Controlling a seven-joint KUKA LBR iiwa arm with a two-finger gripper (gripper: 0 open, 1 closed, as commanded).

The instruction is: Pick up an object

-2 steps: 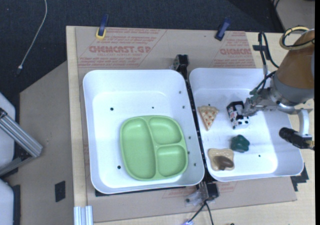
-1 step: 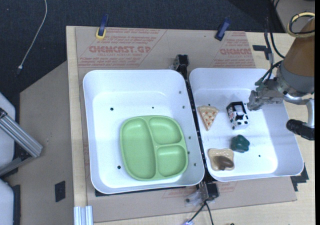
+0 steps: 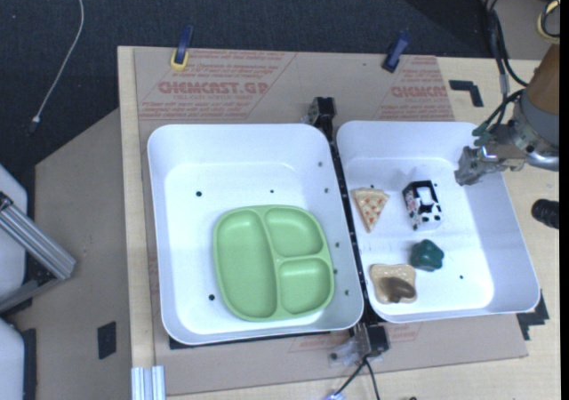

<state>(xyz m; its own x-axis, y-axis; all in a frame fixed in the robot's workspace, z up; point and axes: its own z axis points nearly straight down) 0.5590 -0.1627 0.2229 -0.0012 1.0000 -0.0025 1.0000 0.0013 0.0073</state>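
Your right bin holds a pizza-slice toy, black-and-white cow figure, dark green lump and tan dish-shaped piece. Left bin: green divided plate. Gripper hangs over the right bin's far right corner, holding nothing.

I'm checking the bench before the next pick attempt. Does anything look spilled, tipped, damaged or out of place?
Nothing stands out. The green divided plate lies flat in the left bin. The pizza slice toy, cow toy, dark green piece and tan piece lie apart inside the right bin.
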